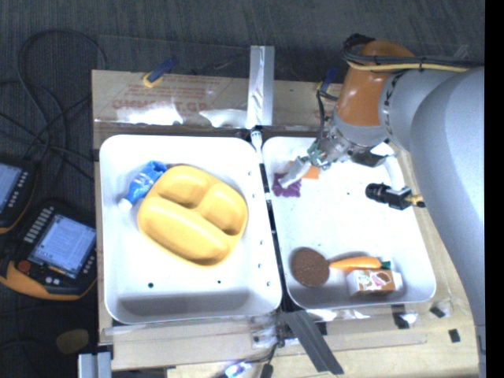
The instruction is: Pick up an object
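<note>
A wooden bench on dark carpet bears two white bins. A purple object (285, 187) lies in the upper left corner of the right bin (354, 231). The gripper (298, 169) is right at it, and I cannot tell if it is open or closed. An orange scrap (312, 174) sits beside them. At the bin's lower edge are a brown disc (310, 267), a carrot (354, 263) and a small carton (372, 281). The left bin (181, 302) holds a yellow lump (191, 213).

You have two white bins, and six loose things between them. The left bin (130, 286) gives you two: one yellow loaf (191, 213) and one blue wrapper (142, 181). The right bin (354, 223) gives you four: one purple scrap (285, 186), one brown disc (310, 267), one carrot (354, 263) and one carton (370, 280). You'll find no kind there twice.
</note>
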Tool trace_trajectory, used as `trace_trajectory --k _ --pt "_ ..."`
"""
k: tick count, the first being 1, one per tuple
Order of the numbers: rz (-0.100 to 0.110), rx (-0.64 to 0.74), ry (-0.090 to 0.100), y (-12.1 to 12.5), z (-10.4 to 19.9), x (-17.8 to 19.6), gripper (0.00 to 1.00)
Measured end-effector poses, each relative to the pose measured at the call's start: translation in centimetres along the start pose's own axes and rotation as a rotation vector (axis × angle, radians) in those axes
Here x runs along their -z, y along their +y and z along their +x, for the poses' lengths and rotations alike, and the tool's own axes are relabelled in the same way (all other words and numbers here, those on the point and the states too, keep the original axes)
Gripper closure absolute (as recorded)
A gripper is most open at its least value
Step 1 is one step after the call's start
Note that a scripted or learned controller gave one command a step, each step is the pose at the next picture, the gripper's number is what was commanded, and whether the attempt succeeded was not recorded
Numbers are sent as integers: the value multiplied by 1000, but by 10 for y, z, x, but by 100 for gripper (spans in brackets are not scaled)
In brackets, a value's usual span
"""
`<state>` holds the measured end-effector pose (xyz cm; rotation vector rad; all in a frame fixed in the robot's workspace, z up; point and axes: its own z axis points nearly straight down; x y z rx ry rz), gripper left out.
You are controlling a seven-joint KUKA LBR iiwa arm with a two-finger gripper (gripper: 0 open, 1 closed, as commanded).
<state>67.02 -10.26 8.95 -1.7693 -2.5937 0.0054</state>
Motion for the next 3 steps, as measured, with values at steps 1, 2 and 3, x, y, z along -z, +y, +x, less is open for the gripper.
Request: trace_trajectory --k 1,2,3 --pt "0 167 0 -21 -48 75 0" --pt "2 291 4 -6 -8 17 0" --pt "-13 345 -6 -30 -11 -2 0"
